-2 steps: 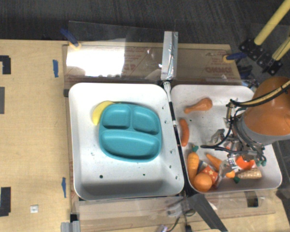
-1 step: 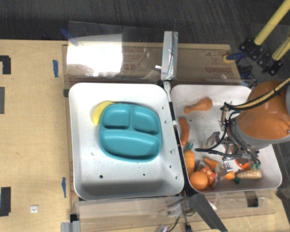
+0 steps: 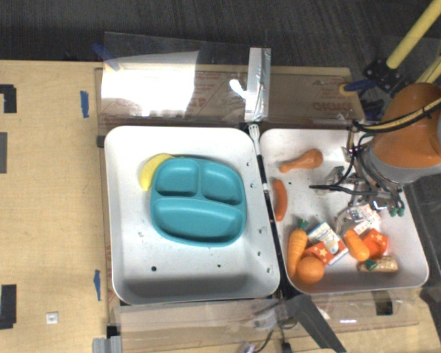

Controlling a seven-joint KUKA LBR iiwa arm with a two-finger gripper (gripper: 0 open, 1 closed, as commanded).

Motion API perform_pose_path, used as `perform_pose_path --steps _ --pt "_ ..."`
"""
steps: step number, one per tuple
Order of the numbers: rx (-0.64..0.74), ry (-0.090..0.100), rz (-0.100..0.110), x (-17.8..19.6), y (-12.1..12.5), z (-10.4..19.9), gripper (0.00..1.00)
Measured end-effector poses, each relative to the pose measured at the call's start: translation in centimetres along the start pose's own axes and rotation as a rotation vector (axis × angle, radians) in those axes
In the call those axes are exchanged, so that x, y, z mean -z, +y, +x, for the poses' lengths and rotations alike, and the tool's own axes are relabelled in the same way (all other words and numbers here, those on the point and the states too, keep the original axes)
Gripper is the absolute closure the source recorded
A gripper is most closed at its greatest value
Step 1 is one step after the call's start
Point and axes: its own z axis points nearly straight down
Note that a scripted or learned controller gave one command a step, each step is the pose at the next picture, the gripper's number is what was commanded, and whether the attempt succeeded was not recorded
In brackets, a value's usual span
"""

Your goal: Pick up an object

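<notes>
The right bin (image 3: pixel 408 219) holds several toy foods. A tan drumstick (image 3: pixel 303 160) lies near its back edge and an orange-red sausage (image 3: pixel 280 199) lies along its left wall. At the front sit a carrot (image 3: pixel 297 247), an orange (image 3: pixel 309 269), a small carton (image 3: pixel 325 241), a second carrot (image 3: pixel 356 245), a red piece (image 3: pixel 375 242) and a tan biscuit (image 3: pixel 378 265). My gripper (image 3: pixel 359 195) hangs low over the right bin's middle, just behind the second carrot and the carton, under the orange wrist band (image 3: pixel 408 134). Nothing shows clearly in its grasp.
The left bin (image 3: pixel 125 219) carries a teal divided plate (image 3: pixel 198 199) with a yellow piece (image 3: pixel 153 167) poking out at its back left. A clear plastic sheet (image 3: pixel 169 79) and a taped post (image 3: pixel 257 83) stand behind the bins. Yellow rods (image 3: pixel 419 24) rise at the back right.
</notes>
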Motion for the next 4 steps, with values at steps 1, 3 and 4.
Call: perform_pose_path --steps 1,3,4 --pt "0.123 0.007 -0.004 0.3 -0.1 5.8 0.0" --pt "0.073 -0.01 0.0 1.6 3.6 7.6 1.0" --pt "0.12 0.005 -0.006 10.2 7.3 3.7 1.0"
